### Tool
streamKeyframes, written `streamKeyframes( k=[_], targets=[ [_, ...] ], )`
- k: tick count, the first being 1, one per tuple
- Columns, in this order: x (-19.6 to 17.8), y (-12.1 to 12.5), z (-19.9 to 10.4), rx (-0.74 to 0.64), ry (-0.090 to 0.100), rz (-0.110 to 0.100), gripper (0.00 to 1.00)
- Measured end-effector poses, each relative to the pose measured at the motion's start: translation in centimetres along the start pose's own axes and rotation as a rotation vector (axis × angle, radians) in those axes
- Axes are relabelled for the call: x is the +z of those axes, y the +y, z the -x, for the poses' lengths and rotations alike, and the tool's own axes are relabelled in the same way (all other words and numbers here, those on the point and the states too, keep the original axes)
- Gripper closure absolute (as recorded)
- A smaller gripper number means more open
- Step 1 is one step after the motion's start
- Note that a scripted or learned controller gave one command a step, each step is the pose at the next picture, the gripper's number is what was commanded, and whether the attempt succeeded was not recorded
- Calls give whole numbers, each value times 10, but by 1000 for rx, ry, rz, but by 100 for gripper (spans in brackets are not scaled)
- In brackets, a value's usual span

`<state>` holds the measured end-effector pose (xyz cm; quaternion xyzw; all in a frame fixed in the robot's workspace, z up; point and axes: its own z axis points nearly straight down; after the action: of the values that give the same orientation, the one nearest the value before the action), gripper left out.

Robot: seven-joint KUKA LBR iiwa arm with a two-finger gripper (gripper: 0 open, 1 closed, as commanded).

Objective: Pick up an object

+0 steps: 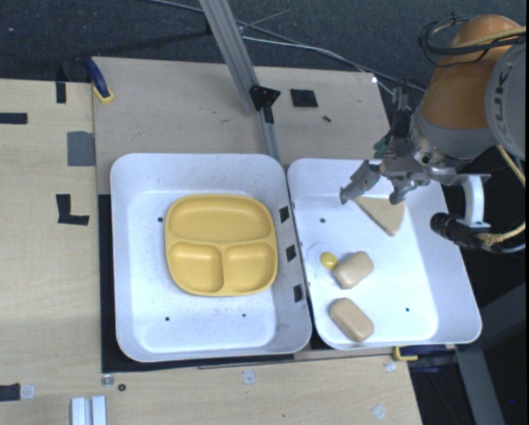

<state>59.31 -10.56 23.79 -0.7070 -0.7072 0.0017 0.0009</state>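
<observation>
Well, hand (377,193) fingers apart over tan wedge (381,213), right bin's (441,326) far end. Looks light, rigid; grip across its flat sides.

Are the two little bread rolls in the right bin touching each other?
Apart. The camera view shows white bin floor between the upper roll and the lower roll.

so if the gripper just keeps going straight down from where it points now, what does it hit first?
Most likely the pale wedge-shaped piece in the right bin: the gripper sits directly over its upper end with fingers spread. Height above it is hard to judge from this slanted view; it may already be touching.
</observation>
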Motion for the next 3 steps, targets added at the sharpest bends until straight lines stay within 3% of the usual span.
streamKeyframes(
  k=[2,3],
  targets=[
    [87,2,-7,-1,0,0,0],
    [76,2,-8,-2,1,1,100]
  ],
)
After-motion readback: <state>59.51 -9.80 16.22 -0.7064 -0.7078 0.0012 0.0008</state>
